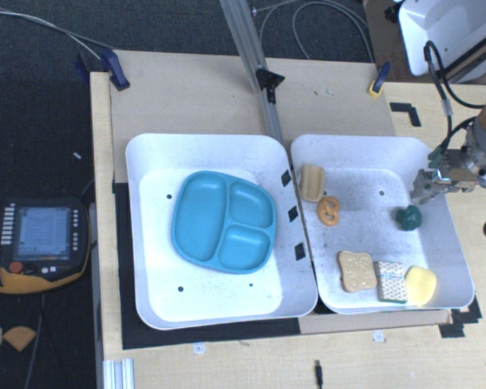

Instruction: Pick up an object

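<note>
The right bin holds several small objects. A dark green round piece lies near its right wall. Just above and to the right of that piece hangs my gripper, over the bin's right rim and apart from it. A tan bread-like block and an orange pretzel shape sit by the bin's left wall. Along the front lie a toast slice, a patterned sponge and a yellow lemon-like piece.
The left bin carries a blue divided plate. A grey metal post slants down to the gap between the bins. A handheld control pendant rests off the bench at the left.
</note>
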Robot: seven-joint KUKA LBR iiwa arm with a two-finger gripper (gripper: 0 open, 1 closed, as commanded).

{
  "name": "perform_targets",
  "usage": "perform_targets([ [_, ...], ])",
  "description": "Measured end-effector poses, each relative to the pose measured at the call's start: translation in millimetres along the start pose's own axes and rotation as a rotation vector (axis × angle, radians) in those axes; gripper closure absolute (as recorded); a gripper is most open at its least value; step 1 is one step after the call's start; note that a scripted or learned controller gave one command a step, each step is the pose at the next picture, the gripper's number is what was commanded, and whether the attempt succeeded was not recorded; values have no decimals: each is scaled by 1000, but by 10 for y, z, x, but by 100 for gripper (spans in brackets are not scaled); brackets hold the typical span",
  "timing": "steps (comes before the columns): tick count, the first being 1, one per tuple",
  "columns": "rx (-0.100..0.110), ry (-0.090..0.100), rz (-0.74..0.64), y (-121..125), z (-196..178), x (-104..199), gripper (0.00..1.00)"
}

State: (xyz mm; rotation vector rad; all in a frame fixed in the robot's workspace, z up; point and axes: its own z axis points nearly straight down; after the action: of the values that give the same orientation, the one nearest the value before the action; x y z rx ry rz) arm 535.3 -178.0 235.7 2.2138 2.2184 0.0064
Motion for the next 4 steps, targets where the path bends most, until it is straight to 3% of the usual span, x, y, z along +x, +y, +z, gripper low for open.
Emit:
perform_targets([
  [1,5,2,0,10,-88,2,100],
  [3,7,5,-4,210,30,1057,100],
  [4,9,6,-6,189,-16,1645,100],
])
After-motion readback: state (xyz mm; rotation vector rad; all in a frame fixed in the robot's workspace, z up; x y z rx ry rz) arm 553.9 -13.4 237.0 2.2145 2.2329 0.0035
